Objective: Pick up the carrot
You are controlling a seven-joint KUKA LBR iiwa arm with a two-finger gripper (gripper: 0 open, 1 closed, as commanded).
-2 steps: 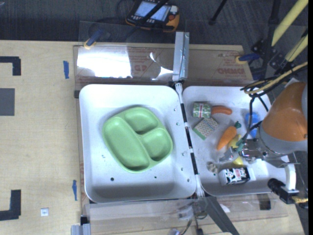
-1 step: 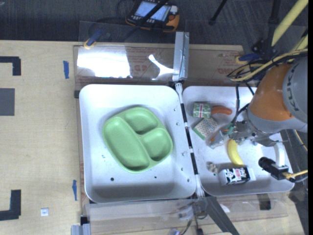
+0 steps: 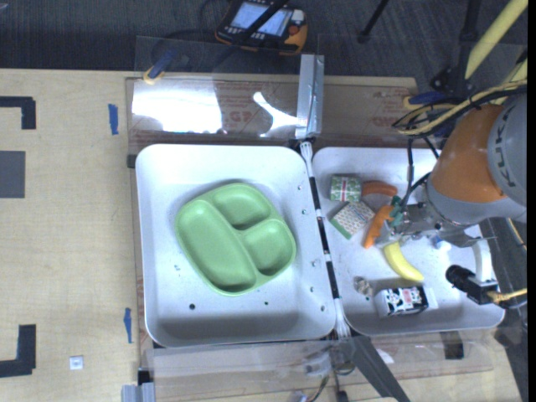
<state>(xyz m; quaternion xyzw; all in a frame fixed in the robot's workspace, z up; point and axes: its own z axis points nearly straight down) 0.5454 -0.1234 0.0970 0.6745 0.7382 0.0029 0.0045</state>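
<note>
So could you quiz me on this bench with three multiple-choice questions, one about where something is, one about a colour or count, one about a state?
1. Where does the slim orange carrot lie?
A. in the right white bin
B. on the green plate
C. on the wooden bench

2. How many compartments has the green plastic divided plate?
A. one
B. three
C. five

3. How does the curved yellow banana rest?
A. lying flat on the bin floor
B. standing upright
C. hanging in the air

Answers: 1 A, the carrot lies inside the right white bin, near the tool. 2 B, two ridges split the plate into three wells. 3 A, the banana lies flat below the carrot.
</note>
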